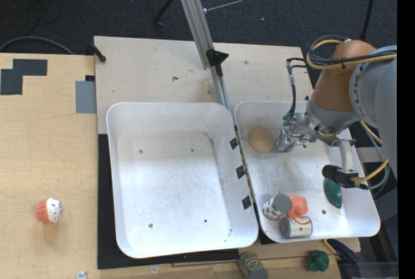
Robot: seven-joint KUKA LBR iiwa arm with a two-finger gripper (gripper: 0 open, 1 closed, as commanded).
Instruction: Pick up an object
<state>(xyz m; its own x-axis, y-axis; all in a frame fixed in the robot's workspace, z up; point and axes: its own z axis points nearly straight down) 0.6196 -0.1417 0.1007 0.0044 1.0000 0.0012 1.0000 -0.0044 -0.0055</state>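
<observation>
In the right bin [363, 222], a tan round object [261, 139] lies near the upper left corner. My gripper [289, 139] hangs low just to its right, close to it or touching it; I cannot tell which. Nothing shows held in the gripper. Near the bin's front edge sit a grey and orange object [286, 205] and a small can [296, 227] lying on its side. A dark green object [333, 193] rests by the right wall, under a black cable.
The left bin [130, 141] lies beside the right one, split from it by a rim with black clips. A slanted metal bar [198, 18] rises behind the bins. An orange and white ball [48, 211] sits on the wooden surface far left. Green items [318, 261] lie in front of the right bin.
</observation>
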